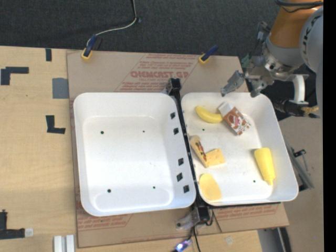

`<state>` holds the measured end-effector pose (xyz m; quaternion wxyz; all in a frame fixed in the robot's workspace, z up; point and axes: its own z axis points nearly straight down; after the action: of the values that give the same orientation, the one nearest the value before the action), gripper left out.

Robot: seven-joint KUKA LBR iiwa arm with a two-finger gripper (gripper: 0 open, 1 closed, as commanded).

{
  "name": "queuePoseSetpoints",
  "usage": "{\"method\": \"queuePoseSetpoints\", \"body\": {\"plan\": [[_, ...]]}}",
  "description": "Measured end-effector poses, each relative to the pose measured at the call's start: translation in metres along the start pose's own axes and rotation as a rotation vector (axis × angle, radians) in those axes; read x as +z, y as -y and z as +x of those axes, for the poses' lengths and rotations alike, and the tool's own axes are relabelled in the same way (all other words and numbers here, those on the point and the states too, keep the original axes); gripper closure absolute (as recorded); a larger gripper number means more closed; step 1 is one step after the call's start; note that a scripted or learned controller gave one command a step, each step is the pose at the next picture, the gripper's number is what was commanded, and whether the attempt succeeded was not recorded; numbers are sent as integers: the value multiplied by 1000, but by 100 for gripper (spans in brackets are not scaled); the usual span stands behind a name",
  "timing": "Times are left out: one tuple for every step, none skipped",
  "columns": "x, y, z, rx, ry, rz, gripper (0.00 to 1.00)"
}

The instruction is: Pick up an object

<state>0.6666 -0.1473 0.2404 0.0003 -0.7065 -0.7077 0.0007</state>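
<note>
Lower right of frame: right bin (281,140) keeps the pickable items together, yellow disc (210,187), corn cob (264,164), cheese wedge (206,154) | mid right: banana (208,115), carton (234,118) | upper right: tool (242,86) hovers open, empty, over bin's far rim, poised to descend.

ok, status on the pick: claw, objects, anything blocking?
Claw open, holding nothing, above right bin's far edge. Closest items: carton, banana, both lying loose in the bin. Nothing in the way.
</note>
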Motion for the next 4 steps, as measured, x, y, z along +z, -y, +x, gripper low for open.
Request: {"method": "queuePoseSetpoints", "body": {"plan": [[165, 31, -39, 3, 1, 6, 0], [157, -1, -3, -6, -1, 13, 0], [147, 0, -5, -4, -2, 14, 100], [147, 0, -5, -4, -1, 14, 0]]}}
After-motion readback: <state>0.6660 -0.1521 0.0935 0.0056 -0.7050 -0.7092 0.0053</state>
